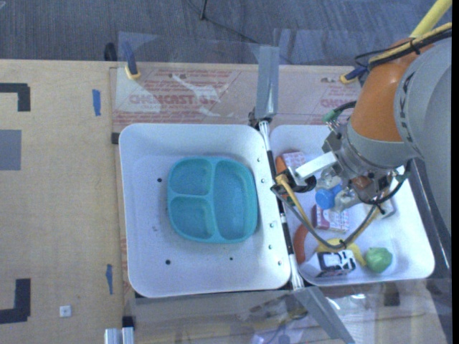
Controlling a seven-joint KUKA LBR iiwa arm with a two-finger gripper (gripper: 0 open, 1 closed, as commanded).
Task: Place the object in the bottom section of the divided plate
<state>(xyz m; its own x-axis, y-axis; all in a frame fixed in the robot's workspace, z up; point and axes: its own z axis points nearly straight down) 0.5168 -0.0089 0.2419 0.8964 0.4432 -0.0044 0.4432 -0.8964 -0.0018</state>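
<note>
Bench (57, 192) bears two bins: left bin (143, 264) holds teal plate (212, 199); arm's gripper (331, 196) sits over right bin (416, 256) clutter. Finger state: cannot tell.

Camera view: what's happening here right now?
The grey and orange arm reaches in from the right and hangs over the right bin, its tool down among the clutter there: a green object, a red item and some small packets. The teal divided plate sits in the left bin with nothing in its sections. Nothing has been placed yet.
</note>
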